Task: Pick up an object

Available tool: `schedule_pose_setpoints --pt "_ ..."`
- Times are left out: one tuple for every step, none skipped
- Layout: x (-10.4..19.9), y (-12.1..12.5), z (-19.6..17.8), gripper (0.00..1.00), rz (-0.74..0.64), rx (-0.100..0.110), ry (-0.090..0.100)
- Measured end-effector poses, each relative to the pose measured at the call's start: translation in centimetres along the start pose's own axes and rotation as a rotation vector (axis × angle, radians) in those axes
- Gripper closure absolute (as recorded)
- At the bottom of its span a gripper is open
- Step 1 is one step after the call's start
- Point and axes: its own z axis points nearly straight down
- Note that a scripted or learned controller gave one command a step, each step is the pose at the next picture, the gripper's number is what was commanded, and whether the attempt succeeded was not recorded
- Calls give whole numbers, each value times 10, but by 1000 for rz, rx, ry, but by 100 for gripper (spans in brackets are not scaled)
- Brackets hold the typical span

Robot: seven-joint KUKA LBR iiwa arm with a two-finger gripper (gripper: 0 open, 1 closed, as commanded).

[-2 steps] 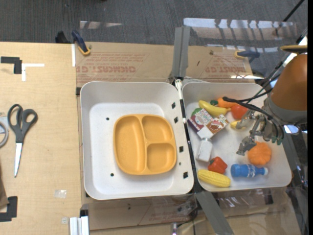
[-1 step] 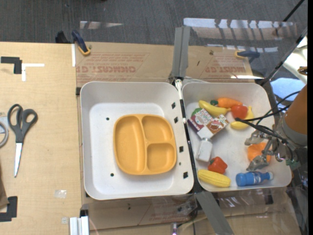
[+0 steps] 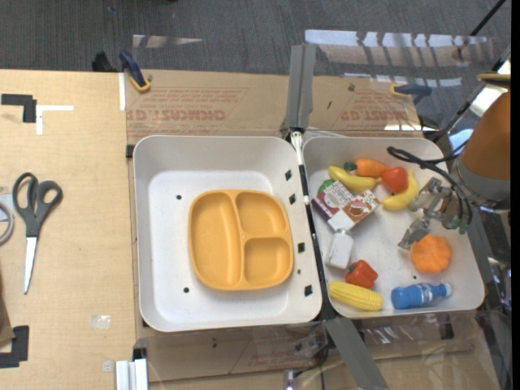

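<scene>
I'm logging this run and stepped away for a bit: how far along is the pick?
Done: the arm has reached into the right bin, with its end effector low beside the orange pumpkin-like toy. In hand: nothing visibly gripped; the toy lies on the bin floor. Left: closing on an object and lifting it. The corn, blue bottle and bananas also lie untouched.

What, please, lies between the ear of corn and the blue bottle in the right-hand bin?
In the camera view, only bare white bin floor separates the ear of corn from the blue bottle.
</scene>
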Motion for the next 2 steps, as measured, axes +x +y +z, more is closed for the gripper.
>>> schedule_pose_setpoints --pt "71 -39 -3 0 188 -5 -8" --pt "72 -39 -10 100 183 -2 -5"
